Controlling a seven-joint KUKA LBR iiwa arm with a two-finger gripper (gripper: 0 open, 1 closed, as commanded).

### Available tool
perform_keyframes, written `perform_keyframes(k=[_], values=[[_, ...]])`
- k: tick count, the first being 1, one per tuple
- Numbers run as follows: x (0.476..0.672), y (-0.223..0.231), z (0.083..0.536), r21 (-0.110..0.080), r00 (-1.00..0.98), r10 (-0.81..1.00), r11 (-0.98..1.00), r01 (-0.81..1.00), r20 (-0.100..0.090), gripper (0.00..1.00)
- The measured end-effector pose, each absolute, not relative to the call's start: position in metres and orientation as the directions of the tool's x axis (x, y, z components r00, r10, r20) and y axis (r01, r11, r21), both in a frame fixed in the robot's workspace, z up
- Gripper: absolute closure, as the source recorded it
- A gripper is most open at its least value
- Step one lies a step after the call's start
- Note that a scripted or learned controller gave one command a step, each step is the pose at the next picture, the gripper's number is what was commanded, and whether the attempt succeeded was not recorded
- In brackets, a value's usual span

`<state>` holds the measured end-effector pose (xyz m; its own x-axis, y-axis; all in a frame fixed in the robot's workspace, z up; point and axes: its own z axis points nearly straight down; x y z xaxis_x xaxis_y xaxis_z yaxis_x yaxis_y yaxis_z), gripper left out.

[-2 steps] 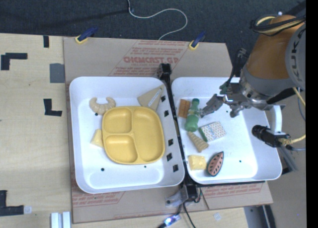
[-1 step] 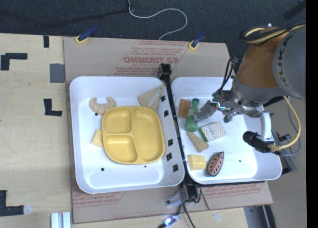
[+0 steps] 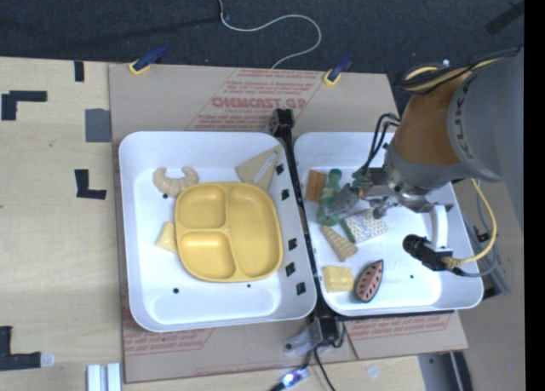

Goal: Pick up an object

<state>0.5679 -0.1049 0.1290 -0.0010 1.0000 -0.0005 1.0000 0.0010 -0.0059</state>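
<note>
Two shallow white plastic bins sit side by side on a brown cardboard sheet (image 3: 255,104) laid over the tabletop (image 3: 51,210). The left bin (image 3: 140,296) holds a yellow plastic plate with three compartments (image 3: 228,231), a pale curved croissant-shaped toy (image 3: 174,181) just beyond the plate's far-left corner, a tan wedge (image 3: 260,168) by the divider, and a small yellow wedge (image 3: 166,237) touching the plate's left edge. The right bin (image 3: 460,296) holds the loose objects: an orange block (image 3: 316,185) near the divider, a green piece (image 3: 330,210) beside it, a speckled white card (image 3: 368,227), a ridged cream cone (image 3: 341,244), a pale yellow cube (image 3: 337,278) and a dark brown oval with an orange edge (image 3: 369,281) near the front wall. The grey arm with its orange band (image 3: 430,134) reaches in from the right, and the gripper (image 3: 345,204) is low over the green piece and the card; whether it is spread or closed, or grasps anything, cannot be told from here.
</note>
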Motion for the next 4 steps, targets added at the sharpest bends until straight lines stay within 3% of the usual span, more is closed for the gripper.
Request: perform_keyframes(k=[1,2,3,4], values=[[0.570,-0.107,0.086,0.007,0.000,1.000,0.000,1.000,-0.008,0.00],[0.573,-0.104,0.101,0.014,-0.003,1.000,0.003,1.000,-0.002,1.00],[0.575,-0.093,0.153,0.003,-0.003,1.000,0.003,1.000,0.000,1.00],[0.584,-0.093,0.199,0.003,-0.002,1.000,0.002,1.000,0.000,1.00]])
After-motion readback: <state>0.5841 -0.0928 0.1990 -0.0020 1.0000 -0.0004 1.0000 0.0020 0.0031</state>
